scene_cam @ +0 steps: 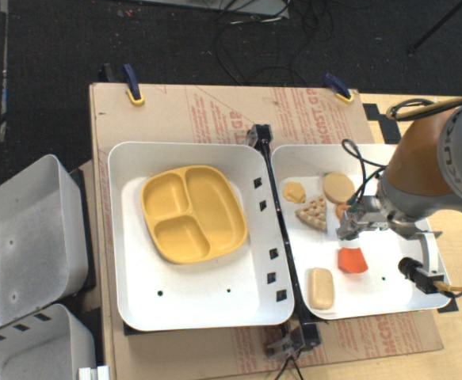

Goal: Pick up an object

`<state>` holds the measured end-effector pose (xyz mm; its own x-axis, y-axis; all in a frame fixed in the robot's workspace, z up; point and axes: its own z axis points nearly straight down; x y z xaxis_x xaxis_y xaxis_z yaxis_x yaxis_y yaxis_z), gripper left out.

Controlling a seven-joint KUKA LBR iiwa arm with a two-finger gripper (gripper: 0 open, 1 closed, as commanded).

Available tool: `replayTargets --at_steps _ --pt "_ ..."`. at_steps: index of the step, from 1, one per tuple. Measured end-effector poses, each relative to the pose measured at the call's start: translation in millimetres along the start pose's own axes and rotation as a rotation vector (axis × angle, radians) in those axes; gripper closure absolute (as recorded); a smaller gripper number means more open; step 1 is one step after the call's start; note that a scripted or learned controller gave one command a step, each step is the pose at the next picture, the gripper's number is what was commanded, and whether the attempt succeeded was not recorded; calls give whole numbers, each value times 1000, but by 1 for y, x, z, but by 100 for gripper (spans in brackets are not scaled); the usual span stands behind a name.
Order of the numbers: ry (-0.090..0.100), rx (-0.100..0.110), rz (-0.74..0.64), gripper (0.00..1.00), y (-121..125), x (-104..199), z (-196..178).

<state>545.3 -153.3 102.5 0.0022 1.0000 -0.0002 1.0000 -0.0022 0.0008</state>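
Bench seen from above, with two shallow white bins set side by side on a brown board (183,109). The left bin (199,295) holds a yellow divided plate (192,212), lying flat and towards the bin's far side. The grey arm (429,165) reaches in from the right and ends over the middle of the right bin (389,295), where the gripper (351,229) points down. Whether the gripper is spread or pressed together cannot be told from this angle, and nothing can be seen pinched in it. An orange-red object (353,261) lies on the bin floor just on the near side of the gripper; whether the two touch cannot be told. Left of the gripper lies a pale waffle-patterned piece (314,210), with a small yellow lump (294,191) just beyond it at the far left. A round tan disc (338,186) lies far of the gripper, close to the waffle-patterned piece. A pale tan bar (320,287) lies near the bin's near-left corner, apart from the orange-red object. Two blue clamps (133,85) grip the board's far edge.
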Motion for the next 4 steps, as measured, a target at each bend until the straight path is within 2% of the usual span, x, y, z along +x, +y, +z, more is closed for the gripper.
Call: replayTargets --at_steps 1,3,4 --pt "-1 -4 -2 100 -5 2 -45" --pt "-2 -5 -5 100 -1 -4 -131" --pt "2 1 -10 100 -8 46 -139"
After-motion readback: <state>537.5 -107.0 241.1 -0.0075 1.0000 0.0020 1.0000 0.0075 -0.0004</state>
